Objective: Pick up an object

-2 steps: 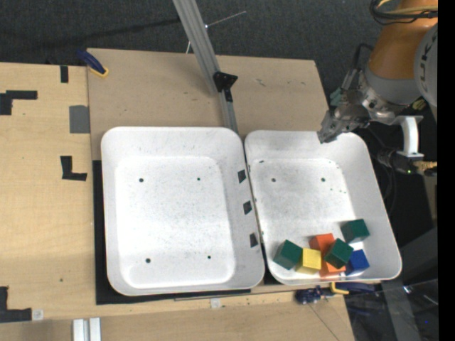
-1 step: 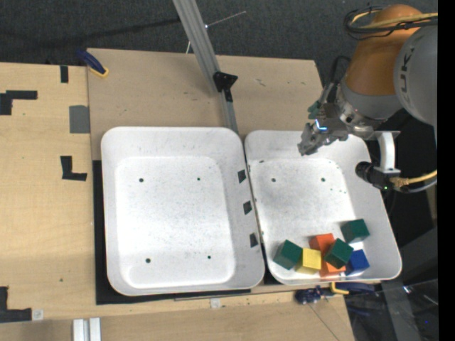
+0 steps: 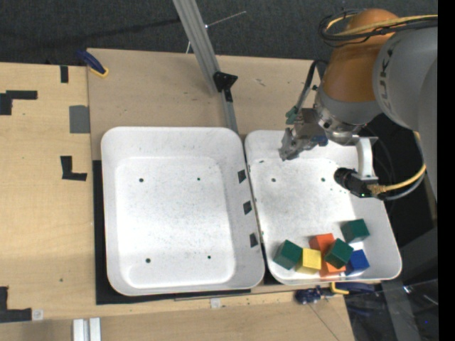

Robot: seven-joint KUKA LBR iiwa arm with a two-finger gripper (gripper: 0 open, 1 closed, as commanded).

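Gripper (image 3: 293,148) hangs over the right bin's (image 3: 298,190) far corner; whether it is parted I cannot tell; the blocks (image 3: 323,253) crowd together, so a grab may slip.

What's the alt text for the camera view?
The gripper sits over the far edge of the right bin, away from the colored blocks clustered in that bin's near corner. The left bin lies alongside on the wooden bench.
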